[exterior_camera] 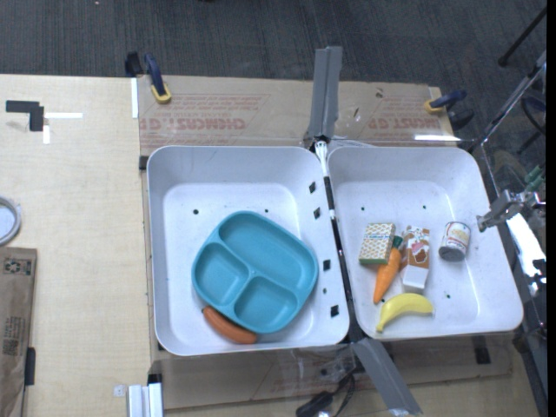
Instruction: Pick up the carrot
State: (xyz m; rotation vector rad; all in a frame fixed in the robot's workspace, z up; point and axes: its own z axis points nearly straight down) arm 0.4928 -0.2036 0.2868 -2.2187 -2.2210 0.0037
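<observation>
Small orange carrot (387, 278) with green top lies tilted; gripper (492, 218) state: cannot tell.

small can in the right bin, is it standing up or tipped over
Tipped over. The small silver can lies on its side on the floor of the right white bin, with its round end showing, right of the small cartons.

We see two white bins (165, 233), the left one holding a teal-blue divided plate (254, 272) with an orange-red sausage (229, 327) at its lower edge. Right of the plate lie an orange carrot (387, 276) with a green top, a yellow banana (404, 307), a green-and-tan patterned box (377, 243), a white-and-red carton (417, 257) and a silver can (453, 240). The table (69, 189) is pale tan.
</observation>
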